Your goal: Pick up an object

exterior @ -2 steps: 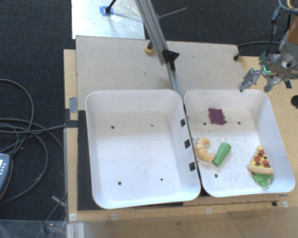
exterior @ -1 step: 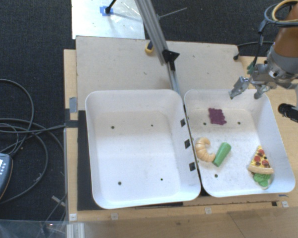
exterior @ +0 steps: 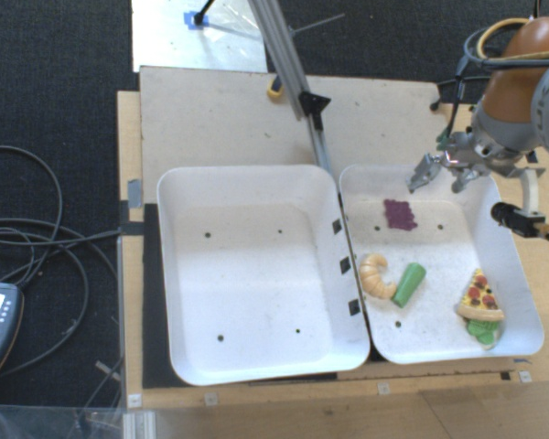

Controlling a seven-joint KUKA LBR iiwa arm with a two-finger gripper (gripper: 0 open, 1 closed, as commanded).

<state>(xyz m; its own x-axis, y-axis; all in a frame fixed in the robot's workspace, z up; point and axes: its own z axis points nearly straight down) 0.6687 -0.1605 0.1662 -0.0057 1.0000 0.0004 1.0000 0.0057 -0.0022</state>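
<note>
The grey arm with its orange band (exterior: 531, 62) reached in from the right, and its two-finger jaws (exterior: 442, 176) hung over the far rim of the right-hand shallow white bin (exterior: 522, 286). The two metal fingers (exterior: 423, 174) stood spread well apart, with nothing between them.

Just below and a little left of the jaws, a small flat purple object with ragged edges (exterior: 400, 214) lay on the bin floor, near the fingers but apart from them. Further toward the near side from the jaws lay a curled tan croissant-shaped toy (exterior: 376, 276), and touching its right side, a tilted green cylinder (exterior: 408, 284). Well below the jaws and to their right, in the near right corner of the same bin, a toy pizza slice with red dots (exterior: 480, 296) rested on top of a green piece (exterior: 482, 332).

The left-hand shallow white bin (exterior: 178, 245) sat well to the left of the jaws, on the pale wooden bench (exterior: 220, 117).
</note>
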